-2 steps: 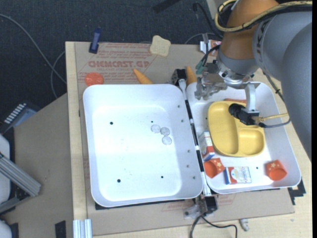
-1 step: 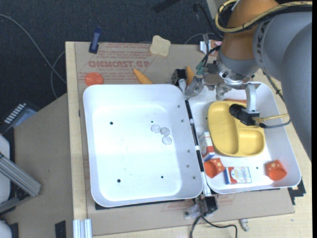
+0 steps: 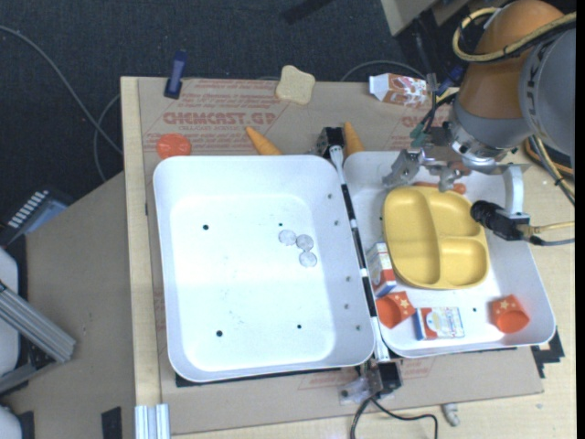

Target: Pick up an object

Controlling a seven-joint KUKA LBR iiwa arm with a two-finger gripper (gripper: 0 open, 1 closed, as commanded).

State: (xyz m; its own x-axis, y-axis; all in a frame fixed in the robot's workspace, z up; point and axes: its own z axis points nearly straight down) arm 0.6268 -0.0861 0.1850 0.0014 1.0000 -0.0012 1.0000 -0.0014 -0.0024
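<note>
- A yellow tray point(image 3: 435, 238) with divided compartments is seen lying flat in the right bin point(image 3: 535, 286), toward its far half; its surface is glossy and rounded at the corners.
- The gripper point(image 3: 426, 165) is placed at the tray's far edge, just above it; metal fingers point(image 3: 403, 166) are seen spread apart, with nothing between them.
- Near the tray's near edge, a red block point(image 3: 395, 309), a small printed carton point(image 3: 440, 322) and an orange-red block point(image 3: 509, 315) are laid along the bin's near side; the carton's print cannot be read.
- The left bin point(image 3: 183, 245) is seen with three small clear discs point(image 3: 299, 246) close together near its middle.
- Both bins are carried on a brown board point(image 3: 219, 117) printed in red with "CHEMCAST GP".
- On the board behind the bins, a beige bread-like piece point(image 3: 295, 84), an orange carrot shape point(image 3: 262, 141), an orange disc point(image 3: 171, 145), a blue object point(image 3: 175, 74) and a small carton point(image 3: 399, 88) are scattered.
- The counter is bordered by dark carpet point(image 3: 82, 26), crossed by a thin cable.
</note>
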